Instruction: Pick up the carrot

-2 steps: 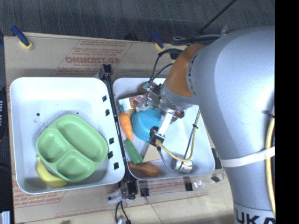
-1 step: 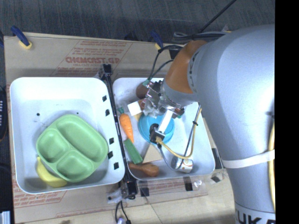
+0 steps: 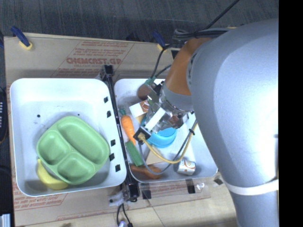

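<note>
Camera view catches the approach step: nearest, the smooth, tapered orange carrot (image 3: 127, 126) lies ungripped along the left wall of the right bin (image 3: 127, 92), a glossy blue bowl (image 3: 164, 137) just beside it, and beyond, the metal claw (image 3: 157, 113), open or closed I cannot tell, probably must shift left and descend.

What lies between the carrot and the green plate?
Camera view: between carrot and green plate stand the bins' adjoining walls with black clips.
</note>
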Robot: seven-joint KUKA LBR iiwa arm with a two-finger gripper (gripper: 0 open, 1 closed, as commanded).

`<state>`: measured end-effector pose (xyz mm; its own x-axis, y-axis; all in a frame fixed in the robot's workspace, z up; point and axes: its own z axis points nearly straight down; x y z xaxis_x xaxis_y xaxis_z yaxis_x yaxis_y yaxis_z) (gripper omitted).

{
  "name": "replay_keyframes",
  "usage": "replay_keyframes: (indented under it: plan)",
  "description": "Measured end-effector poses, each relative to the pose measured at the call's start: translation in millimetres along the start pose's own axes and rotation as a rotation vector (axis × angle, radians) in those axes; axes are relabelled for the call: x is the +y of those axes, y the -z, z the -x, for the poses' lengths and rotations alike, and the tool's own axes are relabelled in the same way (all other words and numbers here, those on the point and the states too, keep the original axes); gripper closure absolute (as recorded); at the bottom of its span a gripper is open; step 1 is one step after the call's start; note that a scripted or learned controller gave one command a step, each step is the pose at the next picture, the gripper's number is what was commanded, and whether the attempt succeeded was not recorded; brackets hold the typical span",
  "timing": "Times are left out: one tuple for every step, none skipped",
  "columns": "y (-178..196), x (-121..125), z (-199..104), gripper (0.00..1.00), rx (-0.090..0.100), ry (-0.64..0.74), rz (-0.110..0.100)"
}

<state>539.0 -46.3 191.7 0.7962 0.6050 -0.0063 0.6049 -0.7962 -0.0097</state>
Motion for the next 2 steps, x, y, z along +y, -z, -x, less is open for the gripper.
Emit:
replay_keyframes:
  plan:
    - [21.6,-55.1,18.6,1.0,-0.003,-0.161,-0.003]
    - [3.2,-70.2,10.9,1.0,-0.003,-0.431,-0.006]
